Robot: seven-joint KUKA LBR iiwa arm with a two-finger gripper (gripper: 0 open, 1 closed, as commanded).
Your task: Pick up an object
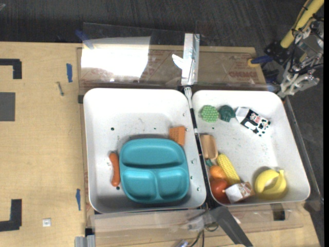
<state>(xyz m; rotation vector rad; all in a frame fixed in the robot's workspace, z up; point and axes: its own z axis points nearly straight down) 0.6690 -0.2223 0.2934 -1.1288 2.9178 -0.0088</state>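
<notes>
Two shallow white bins sit side by side on the tan worktop (36,153). The right bin (275,138) lies just below the claw (297,78) and the left bin (103,117) is farther to its left. A clear plastic panel (133,60) stands behind the left bin, level with the claw. Blue tape strips (69,72) mark the worktop far left of the claw.

Floor: dark grey carpet (154,9) across the far side and down the right.
Bench: pale wooden top (38,138) on the left, marked with black corner brackets (13,68) and short strips of blue tape (69,72).
Divider: clear plastic sheet (128,60) standing at the far edge, catching a bright glare.
Light: even, from overhead, with soft shadows.
</notes>
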